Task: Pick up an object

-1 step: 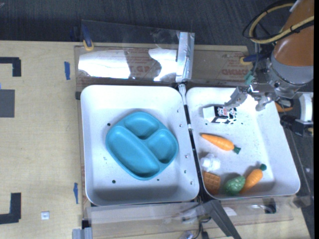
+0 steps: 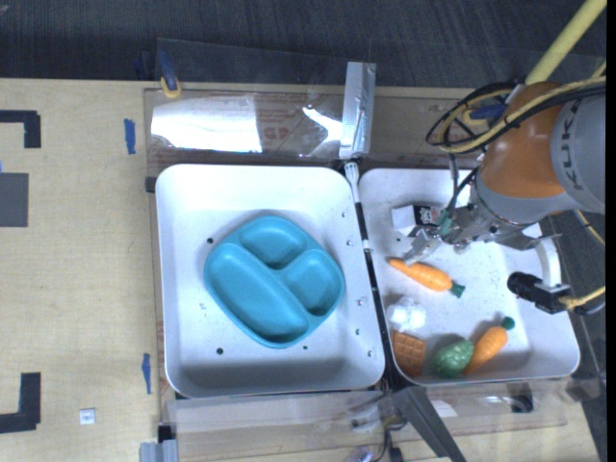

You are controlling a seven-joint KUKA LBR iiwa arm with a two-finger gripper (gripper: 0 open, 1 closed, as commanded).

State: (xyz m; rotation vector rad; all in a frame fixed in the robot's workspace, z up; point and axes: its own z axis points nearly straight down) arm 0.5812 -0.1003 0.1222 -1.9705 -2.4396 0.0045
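Carrot (image 2: pixel 421 275) lies in the right bin (image 2: pixel 553 359) (centre right of frame), just below the hand (image 2: pixel 423 243); finger state cannot be determined.

Pale wooden bench top (image 2: pixel 67 287), flat, marked with black angular shapes (image 2: pixel 24 128) and short blue tape strips (image 2: pixel 129 135) along its left part. Dark grey ribbed floor covering (image 2: pixel 241 8) lay beyond the far edge. Clear glossy plastic sheet (image 2: pixel 241 123) caught bright glare; a slim metal bracket (image 2: pixel 358 109) stood upright beside it
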